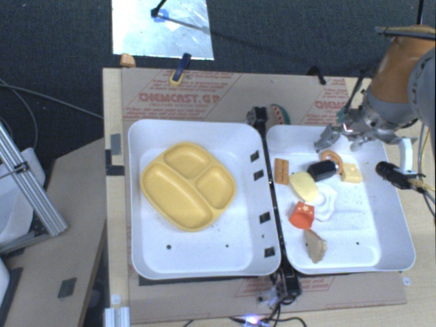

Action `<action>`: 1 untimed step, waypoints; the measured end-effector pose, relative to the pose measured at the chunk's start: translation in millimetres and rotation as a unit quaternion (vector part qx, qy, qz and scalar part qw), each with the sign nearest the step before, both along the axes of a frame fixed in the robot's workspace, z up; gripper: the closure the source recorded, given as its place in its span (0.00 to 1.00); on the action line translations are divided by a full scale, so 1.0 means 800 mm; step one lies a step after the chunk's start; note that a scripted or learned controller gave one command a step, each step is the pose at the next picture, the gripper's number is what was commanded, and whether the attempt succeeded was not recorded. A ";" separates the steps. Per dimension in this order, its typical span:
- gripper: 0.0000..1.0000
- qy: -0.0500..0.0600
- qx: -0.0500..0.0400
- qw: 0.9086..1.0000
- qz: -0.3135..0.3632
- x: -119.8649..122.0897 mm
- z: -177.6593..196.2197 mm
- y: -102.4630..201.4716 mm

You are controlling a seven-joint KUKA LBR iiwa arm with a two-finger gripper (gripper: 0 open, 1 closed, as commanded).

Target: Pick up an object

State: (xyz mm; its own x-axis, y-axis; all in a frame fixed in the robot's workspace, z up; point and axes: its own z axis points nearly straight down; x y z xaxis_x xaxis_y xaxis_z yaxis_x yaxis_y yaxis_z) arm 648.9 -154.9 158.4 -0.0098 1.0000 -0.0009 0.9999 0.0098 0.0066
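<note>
The right bin [388, 251] holds several small things. They include an orange wafer [281, 171], a pale yellow lemon [304, 186], a black piece [321, 169], an orange ring [333, 157], a yellow cheese wedge [351, 174], a white piece [326, 203], a red-orange piece [302, 215] and a tan lump [315, 246]. My gripper [343, 139] hovers over the back of this bin, just above the orange ring and the black piece. Its fingers are spread open with nothing between them.
A yellow divided plate [187, 184] lies in the left bin [146, 251]. A black divider [267, 182] runs between the two bins. The grey arm [402, 80] comes in from the upper right. A foil sheet [162, 18] lies behind the bench.
</note>
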 end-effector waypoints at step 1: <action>0.00 0.005 0.001 1.000 -0.005 -0.048 -0.066 0.006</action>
